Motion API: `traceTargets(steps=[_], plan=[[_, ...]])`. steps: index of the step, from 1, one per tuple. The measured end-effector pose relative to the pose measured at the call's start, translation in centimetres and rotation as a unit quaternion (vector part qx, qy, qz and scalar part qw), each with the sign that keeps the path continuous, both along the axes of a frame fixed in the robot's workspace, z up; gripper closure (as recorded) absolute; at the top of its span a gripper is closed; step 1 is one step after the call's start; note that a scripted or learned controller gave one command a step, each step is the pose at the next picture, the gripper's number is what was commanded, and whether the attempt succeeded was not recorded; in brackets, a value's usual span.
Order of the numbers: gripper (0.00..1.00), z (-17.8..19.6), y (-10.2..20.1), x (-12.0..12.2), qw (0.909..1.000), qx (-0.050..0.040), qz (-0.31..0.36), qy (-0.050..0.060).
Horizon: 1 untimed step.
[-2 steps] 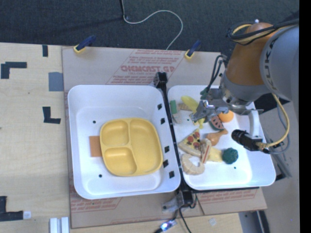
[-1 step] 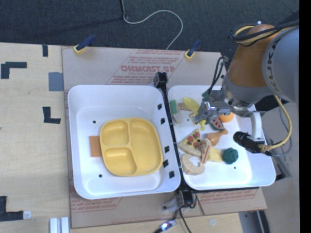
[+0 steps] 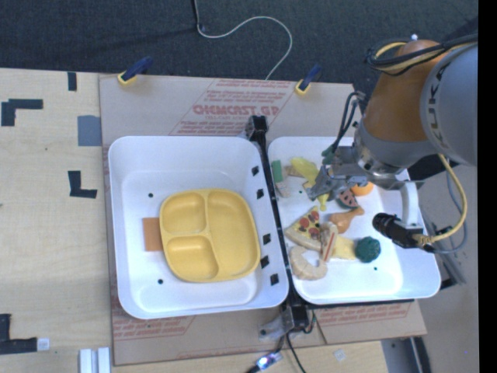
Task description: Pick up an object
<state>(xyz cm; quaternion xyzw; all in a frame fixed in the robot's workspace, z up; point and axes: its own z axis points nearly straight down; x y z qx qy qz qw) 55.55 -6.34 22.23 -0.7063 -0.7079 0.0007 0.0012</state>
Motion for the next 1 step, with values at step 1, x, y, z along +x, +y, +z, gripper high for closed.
traceTargets(steps=[1], plan=[[1.00,-0.81,0.03,0.59,1.0000,-0.0006,0.000,0.000]])
